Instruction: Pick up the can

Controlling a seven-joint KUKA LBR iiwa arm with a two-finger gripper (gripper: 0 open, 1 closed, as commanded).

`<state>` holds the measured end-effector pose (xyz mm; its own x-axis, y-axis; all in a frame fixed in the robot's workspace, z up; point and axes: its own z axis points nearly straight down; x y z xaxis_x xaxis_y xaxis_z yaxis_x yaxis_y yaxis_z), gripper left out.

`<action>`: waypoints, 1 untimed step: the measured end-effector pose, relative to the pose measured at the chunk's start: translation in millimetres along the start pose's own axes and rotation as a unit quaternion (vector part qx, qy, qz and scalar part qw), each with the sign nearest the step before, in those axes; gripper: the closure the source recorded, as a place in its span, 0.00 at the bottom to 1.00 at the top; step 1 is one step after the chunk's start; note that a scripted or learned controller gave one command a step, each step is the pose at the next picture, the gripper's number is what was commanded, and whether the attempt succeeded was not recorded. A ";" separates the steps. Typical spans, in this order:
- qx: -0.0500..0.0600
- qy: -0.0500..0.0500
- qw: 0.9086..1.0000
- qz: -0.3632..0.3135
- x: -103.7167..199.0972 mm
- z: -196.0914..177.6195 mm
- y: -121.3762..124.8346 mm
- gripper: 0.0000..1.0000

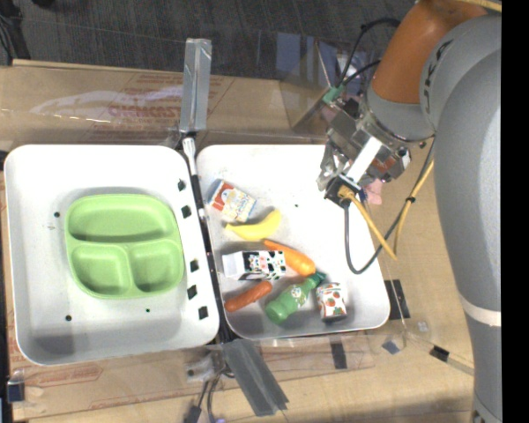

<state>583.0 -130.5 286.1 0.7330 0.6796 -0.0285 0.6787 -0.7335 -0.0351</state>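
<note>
The can [332, 301], small and white with red fruit printed on it, stands near the front right corner of the right bin [361, 285]. Just left of it lies a green bottle [293, 300]. My gripper [333, 173] hangs over the back right part of the same bin, well behind the can and apart from every object. Nothing shows in its grasp.
Left of the can lie a cow-patterned carton [260, 263], an orange carrot [293, 257], a red-orange sausage-like piece [247, 296], a banana [254, 227] and a small colourful carton [232, 203]. The left bin [35, 236] holds a green divided tray [123, 245].
</note>
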 end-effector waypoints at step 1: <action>0.003 -0.003 1.000 -0.007 2.0 -6.3 -0.8 1.00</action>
<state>584.2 -128.5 292.4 0.7236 0.6894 -0.0340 0.6882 -0.7244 -0.0416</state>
